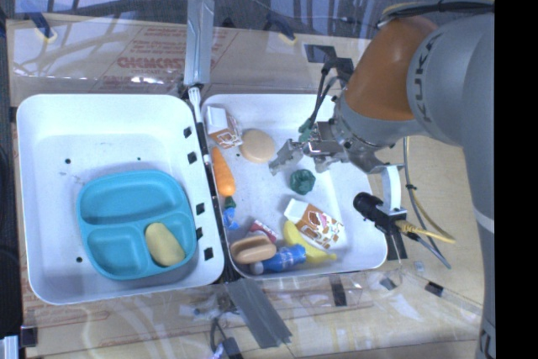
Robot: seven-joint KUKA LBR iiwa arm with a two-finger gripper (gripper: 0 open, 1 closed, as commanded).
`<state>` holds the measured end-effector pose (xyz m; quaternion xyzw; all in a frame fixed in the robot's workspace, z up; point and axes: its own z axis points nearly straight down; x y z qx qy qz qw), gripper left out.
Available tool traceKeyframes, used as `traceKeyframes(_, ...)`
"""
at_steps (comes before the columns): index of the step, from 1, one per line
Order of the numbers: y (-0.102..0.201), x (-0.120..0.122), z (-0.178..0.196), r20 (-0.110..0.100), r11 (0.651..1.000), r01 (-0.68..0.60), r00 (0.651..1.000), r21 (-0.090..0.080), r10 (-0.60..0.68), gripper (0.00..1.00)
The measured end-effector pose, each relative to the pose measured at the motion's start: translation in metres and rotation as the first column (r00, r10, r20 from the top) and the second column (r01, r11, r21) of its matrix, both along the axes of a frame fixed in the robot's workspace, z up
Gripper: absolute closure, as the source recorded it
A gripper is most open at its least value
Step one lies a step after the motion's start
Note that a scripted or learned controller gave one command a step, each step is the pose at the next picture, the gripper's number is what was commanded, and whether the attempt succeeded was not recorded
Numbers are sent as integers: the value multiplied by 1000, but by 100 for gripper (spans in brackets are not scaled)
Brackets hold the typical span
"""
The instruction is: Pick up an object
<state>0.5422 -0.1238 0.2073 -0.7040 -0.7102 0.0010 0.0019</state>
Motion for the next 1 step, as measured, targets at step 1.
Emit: traceKeyframes(1,27,-1,65,5,912,411,912,-1,-411,0)
